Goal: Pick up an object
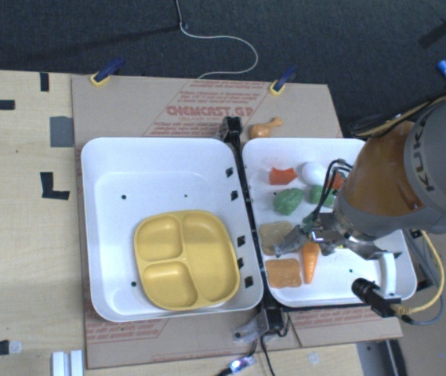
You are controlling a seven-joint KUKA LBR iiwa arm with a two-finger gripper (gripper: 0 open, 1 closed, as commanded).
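The right bin (379, 288) holds several toy foods. A red-orange piece (282, 175) and a white piece (312, 171) lie at the back, with a green leafy piece (288, 202) just in front of them. A tan round piece (273, 232), a brown toast slice (283, 272) and an orange carrot (310, 263) lie at the front left. My gripper (306, 240) hangs low over the bin's middle, right above the carrot's top end and beside the tan piece. The arm hides the bin's right half.
The left bin (105, 171) holds a yellow divided plate (186, 258). A small tan toy (265, 126) lies on the cardboard behind the bins. Clamps (283, 78) sit at the cardboard's back edge, and a black divider (242, 202) runs between the bins.
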